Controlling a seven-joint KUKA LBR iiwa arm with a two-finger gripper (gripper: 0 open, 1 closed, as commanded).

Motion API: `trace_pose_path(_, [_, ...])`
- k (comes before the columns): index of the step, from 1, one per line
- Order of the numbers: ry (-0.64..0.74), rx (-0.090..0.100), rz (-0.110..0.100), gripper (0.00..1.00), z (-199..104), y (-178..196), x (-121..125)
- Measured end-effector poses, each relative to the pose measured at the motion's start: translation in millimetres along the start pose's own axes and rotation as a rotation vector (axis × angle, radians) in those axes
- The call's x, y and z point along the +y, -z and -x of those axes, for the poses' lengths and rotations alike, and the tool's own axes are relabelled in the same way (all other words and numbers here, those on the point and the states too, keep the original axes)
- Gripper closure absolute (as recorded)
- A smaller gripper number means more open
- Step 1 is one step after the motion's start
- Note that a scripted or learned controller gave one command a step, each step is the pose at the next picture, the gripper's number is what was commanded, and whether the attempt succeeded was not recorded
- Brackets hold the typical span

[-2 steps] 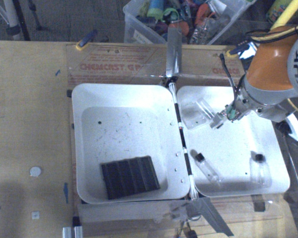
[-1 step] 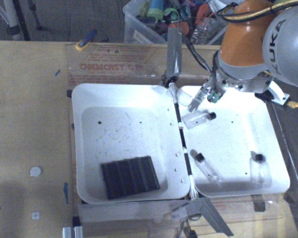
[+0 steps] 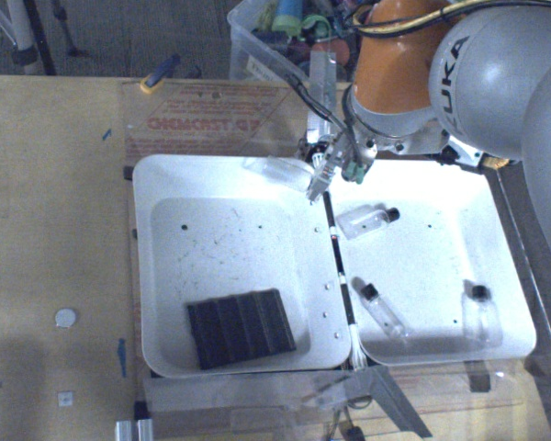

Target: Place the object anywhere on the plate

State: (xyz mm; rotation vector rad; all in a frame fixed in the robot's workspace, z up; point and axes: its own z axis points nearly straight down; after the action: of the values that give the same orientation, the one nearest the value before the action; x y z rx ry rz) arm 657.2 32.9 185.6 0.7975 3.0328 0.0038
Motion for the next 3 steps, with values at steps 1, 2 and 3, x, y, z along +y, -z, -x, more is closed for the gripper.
trace_pose_path(1, [0.326,0.006,-0.002,1.0,-58.2,-51.2,50.9])
trace_pose_path(2, [0.382,0.001,0.002,1.0,-75.3,-83.4,111.3])
trace_pose_path(3, [0.332,-0.007,-0.008,1.0,-87.1,-95.2,160.7])
